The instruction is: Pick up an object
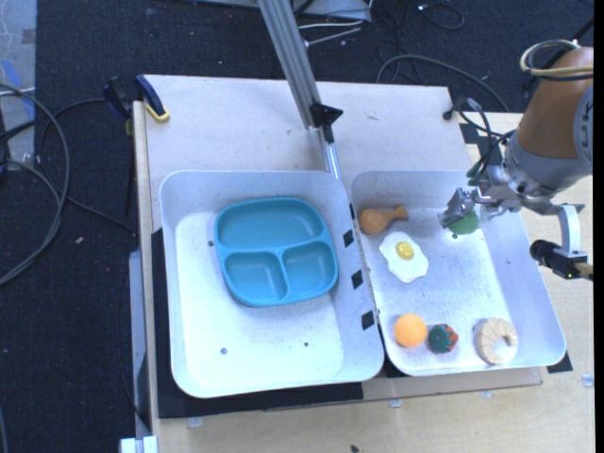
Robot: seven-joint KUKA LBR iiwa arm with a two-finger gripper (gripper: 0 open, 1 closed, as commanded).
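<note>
- Gripper [461, 217] hangs over the upper part of the right bin [528, 281], at the end of the grey arm [552, 130] that comes in from the right; a small green object [463, 222] sits between its fingertips, so the fingers are closed narrowly on it.
- Whether that green object is clear of the bin floor or resting on it cannot be told; it is small, rounded and bright green, partly covered by the metal fingers.
- Just left of the gripper lies a toy chicken drumstick [381, 219], brown and smooth, with its thin end pointing right.
- Below the drumstick and down-left of the gripper is a toy fried egg [404, 258]: a flat, wavy-edged white with a round yellow yolk.
- Along the bin's near edge, well apart from the gripper, three items lie in a row: a smooth round orange [410, 330], a small dark green lump with a red patch [443, 338], and a pale tan, ridged croissant-like pastry [495, 340].
- Both bins are shallow, white and speckled, with rounded corners.
- Left bin [189, 347] holds a blue plastic divided plate [276, 250] with three compartments, glossy and round-cornered, lying flat.
</note>
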